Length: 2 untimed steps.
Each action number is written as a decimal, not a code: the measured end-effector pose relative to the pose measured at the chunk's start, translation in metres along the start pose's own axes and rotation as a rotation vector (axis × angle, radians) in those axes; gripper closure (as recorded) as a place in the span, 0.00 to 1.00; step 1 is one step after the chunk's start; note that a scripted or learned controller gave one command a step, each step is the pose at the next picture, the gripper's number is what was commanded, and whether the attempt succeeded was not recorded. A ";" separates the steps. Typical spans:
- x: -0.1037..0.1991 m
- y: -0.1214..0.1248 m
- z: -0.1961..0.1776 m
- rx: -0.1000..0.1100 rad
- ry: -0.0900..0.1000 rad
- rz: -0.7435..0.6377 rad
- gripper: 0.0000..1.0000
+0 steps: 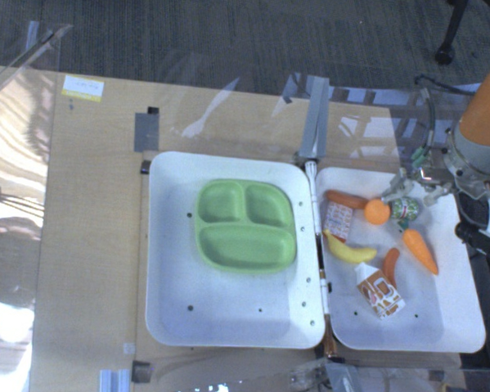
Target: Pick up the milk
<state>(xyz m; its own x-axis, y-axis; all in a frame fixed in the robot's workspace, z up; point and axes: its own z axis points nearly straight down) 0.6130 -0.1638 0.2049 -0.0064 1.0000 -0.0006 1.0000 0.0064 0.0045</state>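
Nearest to the camera, we see the milk carton [380,293], a small brown-and-white box lying tilted in the right bin [459,325], toward its lower middle. At about twelve o'clock from the carton lies a red sausage [390,264], very close to it, and at ten o'clock a banana [349,251]. A carrot [421,250] lies at about one o'clock, a little apart. Further up are a snack packet [337,217], an orange ball [377,212] and a green-labelled can [406,210]. The left bin [165,310] holds a green divided plate [246,225].

The gripper [415,185] hangs over the upper edge of the right bin, near the can, well apart from the milk; its fingers seem spread apart and hold nothing.

We judge the risk like this: the carton lies slanted, so fingers not turned to match may slip off a corner, or catch the sausage instead.
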 end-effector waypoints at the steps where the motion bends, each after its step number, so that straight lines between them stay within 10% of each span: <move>1: 0.033 -0.071 0.098 0.000 0.001 -0.493 0.00; 2: 0.044 -0.069 0.116 -0.008 -0.003 -0.497 0.00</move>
<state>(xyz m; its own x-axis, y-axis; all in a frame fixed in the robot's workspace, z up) 0.5441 -0.1199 0.0890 -0.4820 0.8761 -0.0074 0.8761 0.4821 0.0106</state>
